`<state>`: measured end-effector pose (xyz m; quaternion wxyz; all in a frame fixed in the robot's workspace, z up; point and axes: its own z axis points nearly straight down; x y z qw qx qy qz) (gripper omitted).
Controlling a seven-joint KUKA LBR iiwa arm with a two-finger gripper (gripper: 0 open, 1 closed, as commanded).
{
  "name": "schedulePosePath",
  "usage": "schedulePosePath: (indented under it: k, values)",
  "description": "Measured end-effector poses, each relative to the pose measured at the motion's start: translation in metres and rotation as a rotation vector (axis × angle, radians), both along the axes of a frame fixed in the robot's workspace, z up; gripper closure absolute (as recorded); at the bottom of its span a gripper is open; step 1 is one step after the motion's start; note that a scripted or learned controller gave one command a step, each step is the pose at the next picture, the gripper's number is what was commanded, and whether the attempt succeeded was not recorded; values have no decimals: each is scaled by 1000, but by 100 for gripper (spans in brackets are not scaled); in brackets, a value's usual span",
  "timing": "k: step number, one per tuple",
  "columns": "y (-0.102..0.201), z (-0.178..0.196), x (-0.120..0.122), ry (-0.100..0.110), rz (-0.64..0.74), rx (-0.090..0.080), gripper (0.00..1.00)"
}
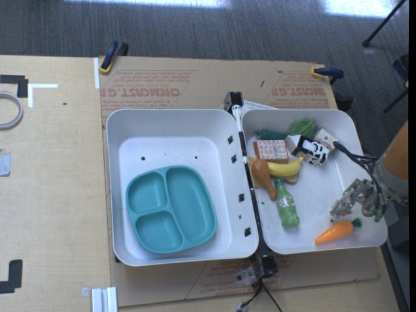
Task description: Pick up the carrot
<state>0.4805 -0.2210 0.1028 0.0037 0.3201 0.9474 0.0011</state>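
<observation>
The carrot (336,232) lies in the right bin (305,244) below the fingers (356,201), whose spread I cannot tell.

Counts across the two bins

Two white bins (120,174); one teal divided plate (171,208) in the left; in the right, one carrot (335,232), one banana (286,168), one green bottle (286,207), one box (270,149).
</observation>
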Motion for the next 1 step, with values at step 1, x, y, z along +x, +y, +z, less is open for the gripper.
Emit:
schedulePosePath:
  k: [1]
  values:
    - [0, 0, 0, 0, 0, 0, 0]
